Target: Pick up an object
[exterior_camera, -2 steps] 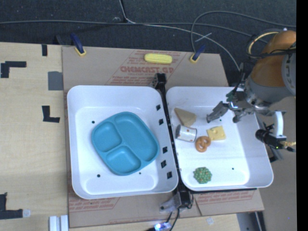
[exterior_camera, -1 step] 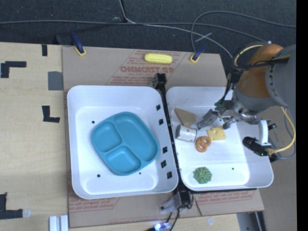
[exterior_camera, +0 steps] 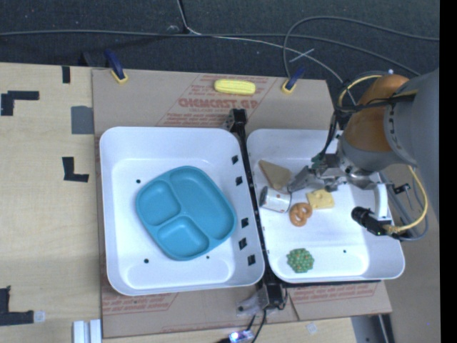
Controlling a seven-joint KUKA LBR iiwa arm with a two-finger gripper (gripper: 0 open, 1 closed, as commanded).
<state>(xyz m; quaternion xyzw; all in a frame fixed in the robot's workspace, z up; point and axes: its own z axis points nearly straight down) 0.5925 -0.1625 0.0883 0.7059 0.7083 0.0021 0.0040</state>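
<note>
The right bin (exterior_camera: 371, 263) holds several small items. A tan wedge (exterior_camera: 273, 172) lies at its upper left, with a small white cylinder (exterior_camera: 275, 201) just below it. Near the middle are an orange pretzel (exterior_camera: 300, 214) and a yellow cheese-like piece (exterior_camera: 321, 200). A green broccoli-like ball (exterior_camera: 300, 260) sits near the front wall. My gripper (exterior_camera: 311, 179) reaches in from the right and hangs low over the middle of this bin, between the tan wedge and the yellow piece, just above the pretzel. Nothing is visibly held.
The left bin (exterior_camera: 121, 148) holds a blue divided plate (exterior_camera: 186, 211). A yellow corn-like item (exterior_camera: 234, 86) lies on the cardboard behind the bins. The black divider (exterior_camera: 246, 191) runs between the bins. Cables loop beside the arm's wrist at the right.
</note>
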